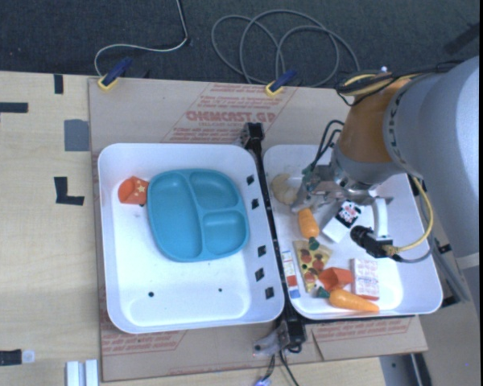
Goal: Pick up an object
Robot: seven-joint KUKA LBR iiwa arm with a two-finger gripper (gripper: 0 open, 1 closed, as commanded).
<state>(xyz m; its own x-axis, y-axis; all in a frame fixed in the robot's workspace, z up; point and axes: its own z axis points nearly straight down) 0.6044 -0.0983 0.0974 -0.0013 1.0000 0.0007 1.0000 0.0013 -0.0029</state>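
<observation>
The gripper [315,190] is down inside the right bin [423,296], near that bin's upper left part; whether it is open or closed, and whether it has hold of anything, cannot be told from this view. An orange carrot-like piece [307,222] lies just below the gripper, very close to it. Further down the same bin lie a pizza slice toy [311,262], a second carrot [353,300] and a small red-and-white packet [365,277]. The left bin [125,296] holds a blue divided plate [198,214], with a small orange item [133,190] beside its upper left edge.
</observation>
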